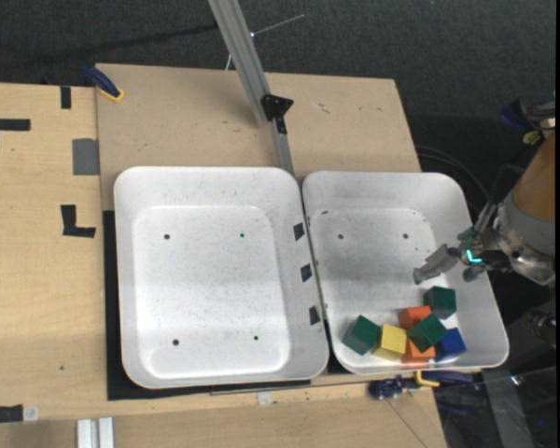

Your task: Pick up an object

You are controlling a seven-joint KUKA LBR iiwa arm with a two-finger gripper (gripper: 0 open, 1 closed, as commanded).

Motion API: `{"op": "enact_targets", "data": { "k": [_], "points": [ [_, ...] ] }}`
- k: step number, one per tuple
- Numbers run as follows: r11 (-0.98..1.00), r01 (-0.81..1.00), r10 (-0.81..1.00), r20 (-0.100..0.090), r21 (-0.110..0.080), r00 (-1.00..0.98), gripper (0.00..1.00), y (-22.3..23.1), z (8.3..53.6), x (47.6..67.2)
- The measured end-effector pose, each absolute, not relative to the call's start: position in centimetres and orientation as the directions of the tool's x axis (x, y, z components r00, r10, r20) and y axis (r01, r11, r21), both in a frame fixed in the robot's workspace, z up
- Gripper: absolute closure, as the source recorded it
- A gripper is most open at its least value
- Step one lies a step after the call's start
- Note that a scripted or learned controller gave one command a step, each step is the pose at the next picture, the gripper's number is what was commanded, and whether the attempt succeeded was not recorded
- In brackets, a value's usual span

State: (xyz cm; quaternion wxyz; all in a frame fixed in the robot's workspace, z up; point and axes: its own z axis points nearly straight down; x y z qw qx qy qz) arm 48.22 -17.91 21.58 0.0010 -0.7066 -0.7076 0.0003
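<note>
Several small blocks lie bunched in the near right corner of the right bin (pixel 373 203): a green block (pixel 360 334), a yellow block (pixel 392 341), an orange block (pixel 413 316), a dark green block (pixel 441 299) and a blue block (pixel 452 343). My gripper (pixel 427 270) reaches in from the right over the bin's right side. It hangs just up and left of the dark green block and holds nothing that I can see. A teal light glows at its wrist.
The left bin (pixel 205 194) sits beside the right one, on the wooden bench. A slanted metal rail (pixel 245 49) runs from the top down to the gap between the bins. A blue clamp (pixel 397 387) grips the bench's near edge.
</note>
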Motion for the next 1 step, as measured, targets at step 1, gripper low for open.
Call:
{"op": "enact_targets", "data": {
  "k": [1],
  "points": [
    [0.001,1.0,1.0,0.002,-0.007,-0.001,0.0,-16.96,16.79,48.23]
  ]
}}
